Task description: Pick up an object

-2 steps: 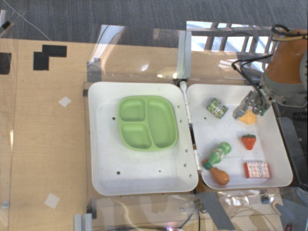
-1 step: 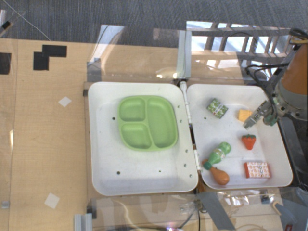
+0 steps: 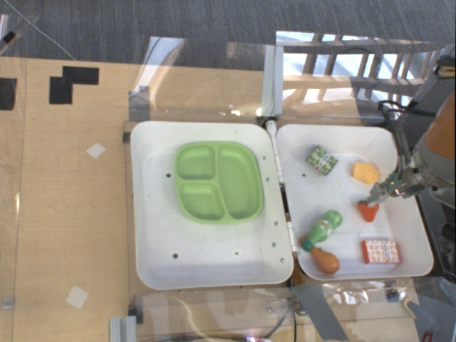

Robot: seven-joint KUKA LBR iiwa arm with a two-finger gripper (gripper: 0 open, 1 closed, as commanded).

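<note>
We cannot tell how the jaws stand: the gripper [image 3: 382, 192] is small in the view and its tips blur into what lies below. It reaches in low over the right bin [image 3: 410, 223], pointing left, and its tip sits right at a small red piece [image 3: 368, 211] on the bin floor. Whether it touches that piece, or has it between the jaws, we cannot make out. Behind the gripper the arm [image 3: 434, 152] rises toward the right edge, grey with an orange band.

Just above the gripper's tip lies an orange wedge [image 3: 365, 172]. Farther left, near the bin's upper middle, we see a small green box [image 3: 322, 160], tilted. Below the red piece, toward the near right corner, rests a red-and-white box [image 3: 380, 251]. To the lower left, a green bottle [image 3: 323, 229] lies aslant, and just beside its lower end an orange-brown piece [image 3: 326, 260].

The left bin [image 3: 153, 255] touches the right one along a shared edge. In its middle lies a green plate [image 3: 217, 182] with three compartments.
</note>
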